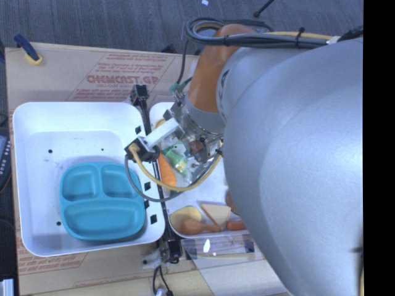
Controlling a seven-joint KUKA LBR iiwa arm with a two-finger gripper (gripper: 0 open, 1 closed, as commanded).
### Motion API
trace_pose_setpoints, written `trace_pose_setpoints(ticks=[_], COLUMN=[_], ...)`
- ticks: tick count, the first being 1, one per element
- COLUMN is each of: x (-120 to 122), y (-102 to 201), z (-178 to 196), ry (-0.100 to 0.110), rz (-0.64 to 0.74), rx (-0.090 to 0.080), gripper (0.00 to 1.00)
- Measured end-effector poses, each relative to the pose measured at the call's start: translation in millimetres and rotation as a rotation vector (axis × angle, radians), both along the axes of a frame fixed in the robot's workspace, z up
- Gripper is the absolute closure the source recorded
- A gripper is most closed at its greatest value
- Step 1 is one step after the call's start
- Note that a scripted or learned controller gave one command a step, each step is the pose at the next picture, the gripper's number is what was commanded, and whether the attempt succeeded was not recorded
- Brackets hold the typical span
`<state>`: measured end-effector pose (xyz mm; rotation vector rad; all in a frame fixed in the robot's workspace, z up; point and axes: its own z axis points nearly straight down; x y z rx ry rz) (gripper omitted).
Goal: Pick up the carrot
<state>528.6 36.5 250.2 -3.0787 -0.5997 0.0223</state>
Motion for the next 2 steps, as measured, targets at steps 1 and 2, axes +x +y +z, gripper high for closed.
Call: trace_pose_setpoints(ticks=[1, 2], x=[-5.0, -4.5], y=[-39.8, -39.2], z=[-63.6, -62.9], ry=[0.007, 0.005], rz=[-0.156, -0.156], rx=[-0.001, 0.0], gripper=[0.0, 0.0])
